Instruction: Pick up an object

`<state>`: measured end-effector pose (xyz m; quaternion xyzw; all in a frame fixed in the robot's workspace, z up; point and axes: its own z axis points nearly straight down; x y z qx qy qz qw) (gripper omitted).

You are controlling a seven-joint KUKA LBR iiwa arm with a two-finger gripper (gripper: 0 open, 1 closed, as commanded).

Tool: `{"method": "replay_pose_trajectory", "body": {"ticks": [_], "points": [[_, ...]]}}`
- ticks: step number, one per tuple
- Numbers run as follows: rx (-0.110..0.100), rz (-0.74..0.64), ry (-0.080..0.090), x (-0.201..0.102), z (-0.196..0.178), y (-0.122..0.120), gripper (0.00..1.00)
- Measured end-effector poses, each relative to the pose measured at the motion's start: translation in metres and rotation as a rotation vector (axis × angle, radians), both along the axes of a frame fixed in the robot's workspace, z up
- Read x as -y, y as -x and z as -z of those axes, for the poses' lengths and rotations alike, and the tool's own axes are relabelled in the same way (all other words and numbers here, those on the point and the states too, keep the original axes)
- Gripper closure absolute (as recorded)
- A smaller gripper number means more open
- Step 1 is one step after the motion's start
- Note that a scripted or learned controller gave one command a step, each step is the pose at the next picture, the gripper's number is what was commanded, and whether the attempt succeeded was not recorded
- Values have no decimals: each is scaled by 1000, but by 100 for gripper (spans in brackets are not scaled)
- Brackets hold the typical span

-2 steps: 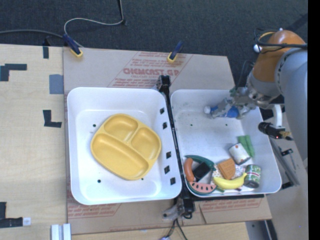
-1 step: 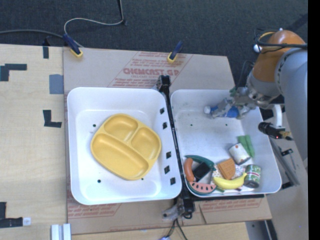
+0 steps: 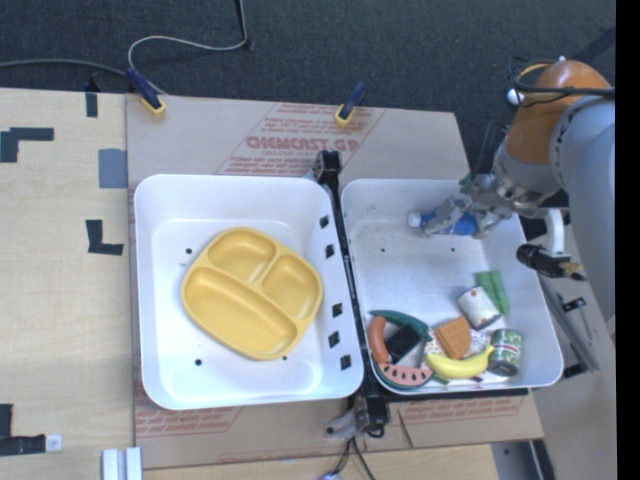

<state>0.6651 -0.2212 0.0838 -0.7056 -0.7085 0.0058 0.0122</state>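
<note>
toys for picking lie heaped in the near corner of the right bin point(image 3: 400, 198): a watermelon slice point(image 3: 402, 374), a banana point(image 3: 458, 365), a small can point(image 3: 505, 351). to the left, a yellow divided plate point(image 3: 252, 292) sits in the left bin point(image 3: 160, 268). the gripper point(image 3: 450, 220) hangs over the right bin's far side, well apart from the heap, with something blue at its tip; i cannot tell how its jaws stand.

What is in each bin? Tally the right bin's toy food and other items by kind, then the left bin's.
Banana: 1
Watermelon slice: 1
Carrot: 1
Can: 1
Other small items, kind unclear: about 5
Yellow divided plate: 1
Total: about 10
</note>
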Motion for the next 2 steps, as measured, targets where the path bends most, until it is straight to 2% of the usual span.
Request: {"method": "replay_pose_trajectory", "body": {"ticks": [2], "points": [[0,0,0,0,0,0,0]]}}
